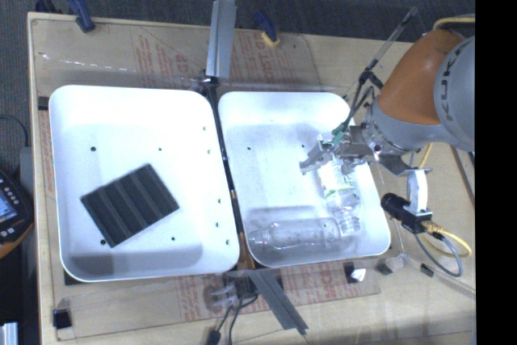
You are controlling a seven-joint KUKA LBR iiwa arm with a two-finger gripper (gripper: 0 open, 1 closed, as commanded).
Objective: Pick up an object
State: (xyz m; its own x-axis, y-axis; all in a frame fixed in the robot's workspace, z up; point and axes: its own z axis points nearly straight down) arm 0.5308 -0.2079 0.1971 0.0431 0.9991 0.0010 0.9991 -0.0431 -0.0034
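The small clear bottle point(339, 188) is what I would go for. It lies in the right bin point(266, 121), close to that bin's right wall, with its long axis running from the far side toward the near side. Its upper end sits directly under my gripper point(333, 151), so the thing lies just toward the near edge of the bin from my claw, touching or almost touching it. It looks transparent, with a pale label and greenish print, hard to read against the white floor.

Just past its lower end lies a larger clear bottle point(295, 233), along the near wall of the right bin, long axis crosswise; the two bottles meet or nearly meet at the near right corner.

Whether my claw is spread or closed I cannot tell, nor whether it has anything in it.

In the left bin point(73, 105), well apart from the small bottle, a dark ribbed slab point(129, 204) lies at a slant.
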